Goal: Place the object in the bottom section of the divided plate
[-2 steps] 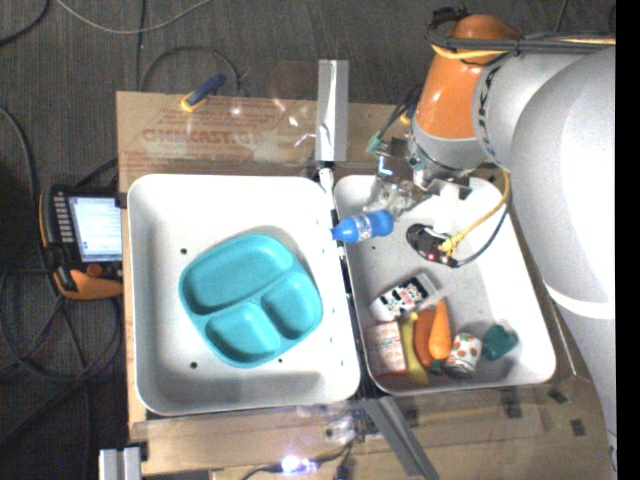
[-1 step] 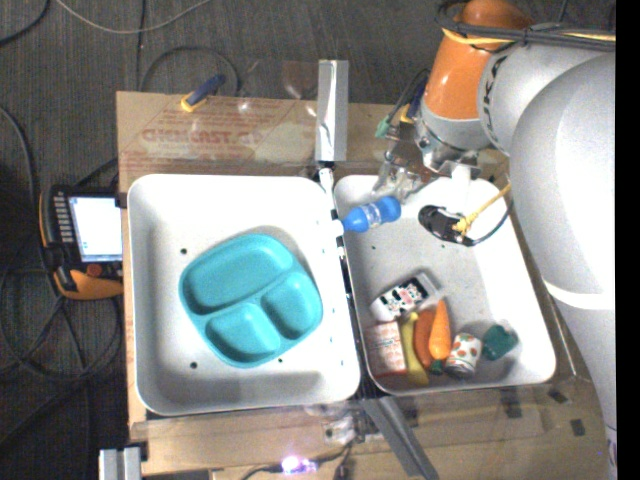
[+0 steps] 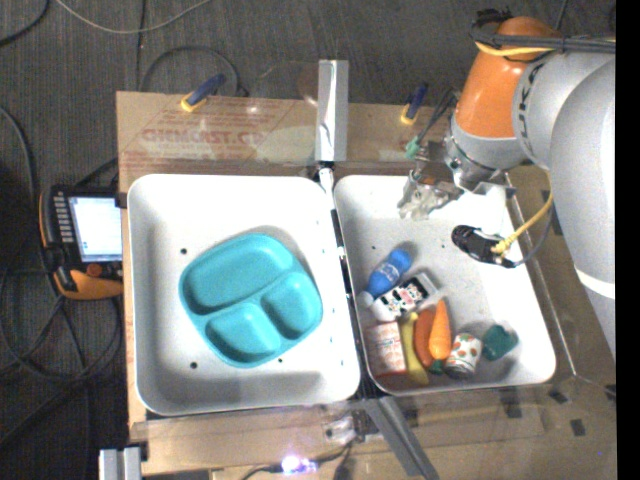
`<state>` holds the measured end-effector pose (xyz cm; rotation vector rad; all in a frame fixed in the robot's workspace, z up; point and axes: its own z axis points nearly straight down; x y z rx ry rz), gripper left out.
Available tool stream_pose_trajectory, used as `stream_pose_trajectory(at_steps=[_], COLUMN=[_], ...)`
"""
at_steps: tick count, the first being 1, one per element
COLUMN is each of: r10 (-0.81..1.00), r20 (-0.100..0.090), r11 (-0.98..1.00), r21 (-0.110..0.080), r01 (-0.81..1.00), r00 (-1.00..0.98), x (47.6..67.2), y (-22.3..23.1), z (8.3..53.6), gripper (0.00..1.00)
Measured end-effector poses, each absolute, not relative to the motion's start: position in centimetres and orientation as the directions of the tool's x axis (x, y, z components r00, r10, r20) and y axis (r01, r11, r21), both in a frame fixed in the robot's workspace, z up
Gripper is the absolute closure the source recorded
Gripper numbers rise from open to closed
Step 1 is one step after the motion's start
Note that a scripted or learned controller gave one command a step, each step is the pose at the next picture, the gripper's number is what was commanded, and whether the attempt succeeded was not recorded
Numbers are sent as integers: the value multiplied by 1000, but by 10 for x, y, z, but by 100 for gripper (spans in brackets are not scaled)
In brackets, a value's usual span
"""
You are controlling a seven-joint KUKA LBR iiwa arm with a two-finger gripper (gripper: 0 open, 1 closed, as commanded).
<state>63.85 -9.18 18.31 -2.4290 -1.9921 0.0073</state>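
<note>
Two white bins sit side by side. At left centre, the left bin [image 3: 150,298] holds a blue divided plate [image 3: 252,298]. Lower right, toys including a carrot [image 3: 438,334] crowd the right bin [image 3: 530,298]. Upper right, the arm [image 3: 510,88] slants down; its gripper [image 3: 420,204] hangs over that bin's top, whether spread or closed I cannot tell.

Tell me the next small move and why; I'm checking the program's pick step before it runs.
Probably move the claw down-left in the camera view, toward the blue and white bottle in the right white bin. The claw hangs above that bin's far end with nothing seen between its fingers, the small objects cluster at the near end, and the turquoise divided plate holds nothing.
</note>
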Motion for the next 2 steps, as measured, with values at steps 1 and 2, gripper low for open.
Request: stream_pose_trajectory(at_steps=[1,2], r10=[927,766], r20=[3,8], r11=[-376,-643], r21=[10,19], r01=[927,766], r00=[376,643], x=[602,503], y=[-129,-180], z=[92,93], gripper=[100,100])
